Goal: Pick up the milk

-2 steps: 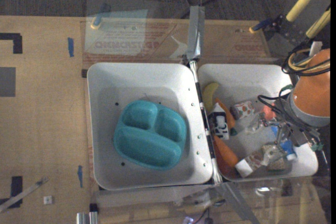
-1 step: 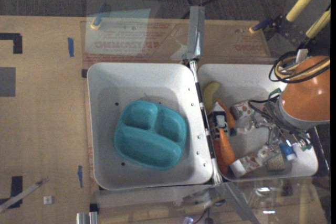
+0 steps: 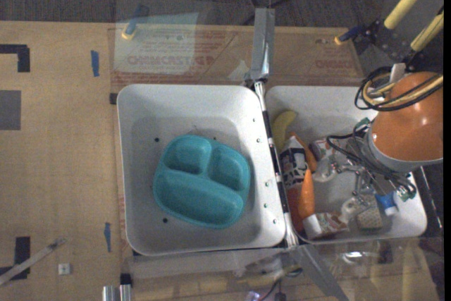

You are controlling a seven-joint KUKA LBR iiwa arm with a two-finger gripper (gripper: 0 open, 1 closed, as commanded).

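We find the gripper low in the right bin, among clutter; whether it is closed on anything we cannot tell. The milk carton lies along the bin's left wall, beside a banana and an orange bottle. We judge the approach step underway; the next move calls for shifting left over the carton.

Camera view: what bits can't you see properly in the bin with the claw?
- Claw: blurred metal in the camera view; open or shut is unclear.
- Right bin: the arm's orange band covers its right side.
- Milk carton: label too small to read.
- Items under the claw: too blurred to name.
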